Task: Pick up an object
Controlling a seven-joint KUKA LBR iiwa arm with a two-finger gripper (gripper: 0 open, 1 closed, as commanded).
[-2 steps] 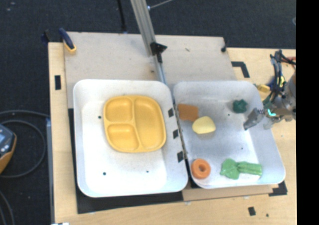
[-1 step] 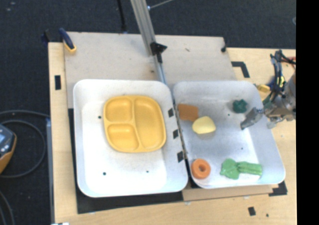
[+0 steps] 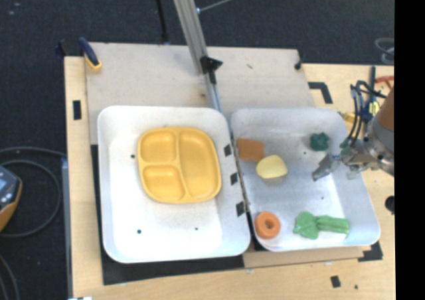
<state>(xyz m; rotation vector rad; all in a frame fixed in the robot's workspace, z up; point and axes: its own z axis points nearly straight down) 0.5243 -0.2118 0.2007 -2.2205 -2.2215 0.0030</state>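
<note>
- The surface (image 3: 153, 76) carries two shallow white bins side by side; the left bin (image 3: 119, 225) holds a yellow divided plate (image 3: 179, 164) set near its middle, with a bare white margin all round.
- The right bin (image 3: 285, 123) holds the loose items, well apart from one another: a brown block (image 3: 250, 150) by the left wall, a pale yellow lump (image 3: 271, 167) just beside it, a small dark green piece (image 3: 320, 140) toward the far right, an orange ring (image 3: 268, 225) at the near left corner, and a light green leafy toy (image 3: 320, 225) along the near wall.
- The task names no single item (any of these five would serve); none is lifted, all rest on the bin floor.
- The tool (image 3: 323, 169) hangs over the right part of the right bin, reaching in from the right. It is over bare floor between the dark green piece and the leafy toy, touching neither.
- Whether the tool is spread or pressed together cannot be told; it reads as a dim grey shape. Nothing shows in its grip.
- Judgement: the scatter leaves free room around each item, which favours a clean descent. The ring and the block sit close to walls, so those look tighter. The yellow lump, near mid-bin, looks the most open target.
</note>
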